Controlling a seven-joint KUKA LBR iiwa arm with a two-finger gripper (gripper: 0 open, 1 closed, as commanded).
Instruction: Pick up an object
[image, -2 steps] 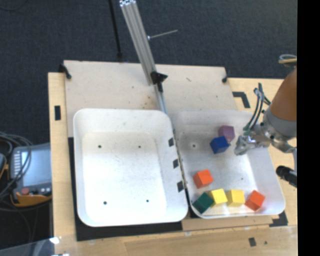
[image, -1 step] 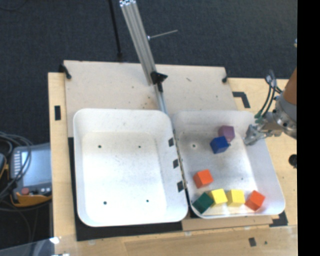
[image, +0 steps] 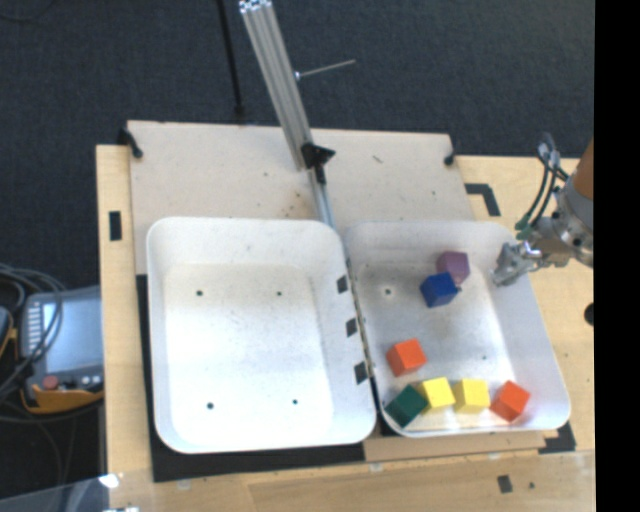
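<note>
A miss was judged likely — the grey metal jaws (image: 508, 262) were poised over the right rim of the shallow white plastic right-hand bin (image: 530, 330), clear of every block. Nearest, just inside that rim, lay the small purple cube (image: 454, 265), touching the blue cube (image: 438, 289). Whether the jaws stood apart could not be told.

A dark carpeted floor (image: 420, 70) surrounds a light wooden counter (image: 118, 300), lit evenly from above. A pale board (image: 220, 170) lies across the counter's far part, with black brackets at its far corners. A slanted aluminium rail (image: 280, 85) rises from the board's middle toward the far side. On the floor at the left sits a grey pendant with a screen (image: 62, 335), beside black cables (image: 18, 285).
</note>
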